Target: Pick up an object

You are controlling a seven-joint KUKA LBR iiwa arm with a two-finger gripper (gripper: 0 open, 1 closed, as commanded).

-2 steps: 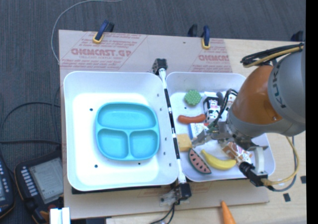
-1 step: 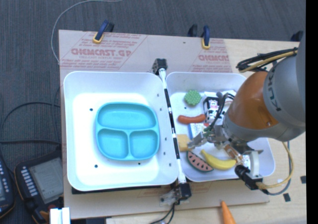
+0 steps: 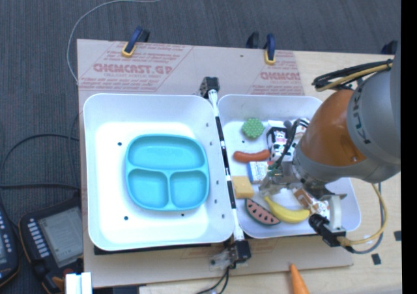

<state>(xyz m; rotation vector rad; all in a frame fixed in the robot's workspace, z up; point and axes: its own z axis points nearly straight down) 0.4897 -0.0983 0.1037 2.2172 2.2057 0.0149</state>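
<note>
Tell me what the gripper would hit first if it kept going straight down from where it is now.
Probably the banana, which lies just below the gripper in the right bin, beside the watermelon slice. Depth is hard to judge from this slanted view, so it might reach bare bin floor instead.

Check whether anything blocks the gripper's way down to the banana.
Nothing visible does. The gripper sits low in the right bin, just above the banana; the watermelon slice and yellow block lie beside it.
</note>
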